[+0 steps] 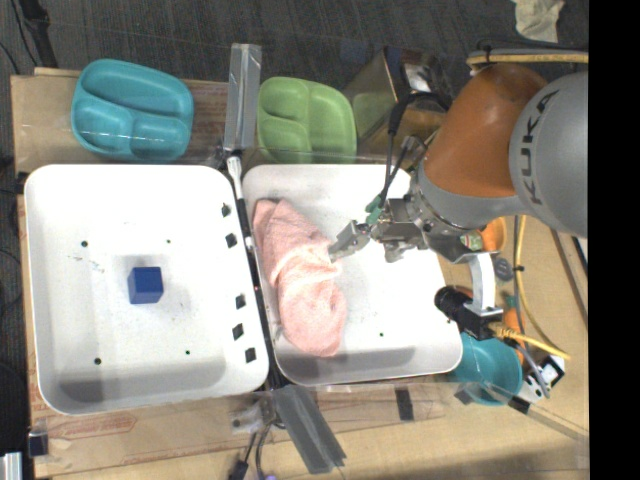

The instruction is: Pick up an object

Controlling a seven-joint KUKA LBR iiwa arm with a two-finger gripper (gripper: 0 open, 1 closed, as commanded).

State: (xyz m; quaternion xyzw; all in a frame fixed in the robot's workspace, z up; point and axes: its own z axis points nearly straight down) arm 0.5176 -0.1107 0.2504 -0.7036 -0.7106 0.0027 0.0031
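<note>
I see the soft pink cloth [300, 288] lying flat in the right white bin [420, 353] | grey two-finger gripper [340, 248] touches the cloth's top edge | I cannot tell how it is set | nothing lifted yet, I judge grab and lift remain | small blue cube [146, 284] far left of cloth

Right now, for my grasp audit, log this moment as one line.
pincer: touching crumpled pink cloth | cloth: right white bin | small blue cube: left white bin
</note>
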